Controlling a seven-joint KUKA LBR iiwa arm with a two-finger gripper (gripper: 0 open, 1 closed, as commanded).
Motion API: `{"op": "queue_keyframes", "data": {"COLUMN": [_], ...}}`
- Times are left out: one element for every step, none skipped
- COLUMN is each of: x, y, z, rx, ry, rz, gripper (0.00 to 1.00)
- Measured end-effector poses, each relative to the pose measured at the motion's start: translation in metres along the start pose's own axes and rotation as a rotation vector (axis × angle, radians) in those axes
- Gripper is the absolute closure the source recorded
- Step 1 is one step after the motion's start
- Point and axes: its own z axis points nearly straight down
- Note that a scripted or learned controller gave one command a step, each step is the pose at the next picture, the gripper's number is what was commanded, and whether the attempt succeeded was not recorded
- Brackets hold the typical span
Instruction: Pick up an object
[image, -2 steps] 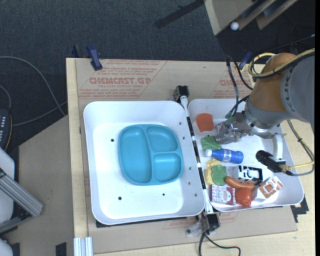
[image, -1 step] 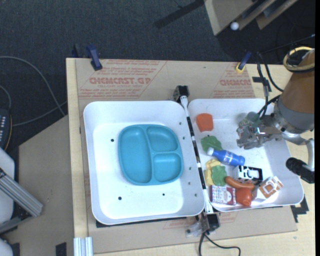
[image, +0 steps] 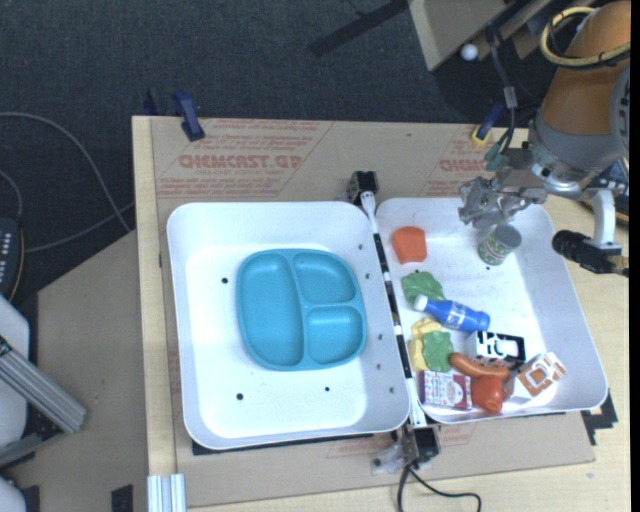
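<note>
You see a pile of toy food (image: 470, 375) at the right bin's (image: 570, 300) near edge. By its far edge, the tool (image: 492, 222) hangs over a small grey can (image: 497, 244). How wide it's open, you can't tell.

The bench (image: 300, 150) has a brown cardboard top with red letters. All around the bench lies a dark carpet floor (image: 200, 50). A thin grey cable (image: 85, 160) curls on the floor left of the bench. A blue clamp (image: 186, 113) sits on the bench's far left corner.
</note>
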Motion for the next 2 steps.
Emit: {"op": "queue_keyframes", "data": {"x": [0.05,0.111], "y": [-0.034,-0.072], "z": [-0.021,0.012], "rx": [0.003,0.004], "ry": [0.002,0.002], "rz": [0.0,0.0], "gripper": [1.0,1.0]}}
